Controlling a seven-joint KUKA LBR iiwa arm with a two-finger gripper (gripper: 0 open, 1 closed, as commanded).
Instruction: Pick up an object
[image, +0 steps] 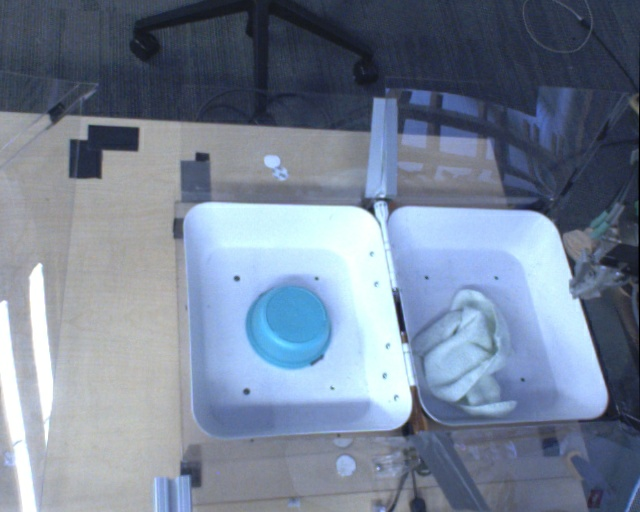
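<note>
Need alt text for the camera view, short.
Overhead slanted view of two shallow white bins side by side on a wooden bench: the left bin holds an upside-down blue bowl, the right bin a crumpled white cloth.

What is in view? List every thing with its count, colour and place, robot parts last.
bins: two, white, side by side on the bench; left bin, right bin
bowl: one, blue, upside down in the middle of the left bin
cloth: one, white, crumpled in the lower middle of the right bin
bench: one, light wood, under both bins
black tape marks: two, black, upper left of the bench
chair base: one, black, on the dark floor at the top
metal post: one, grey, above the seam between the bins
robot part: one, at the right edge beside the right bin, too unclear to tell more
</note>
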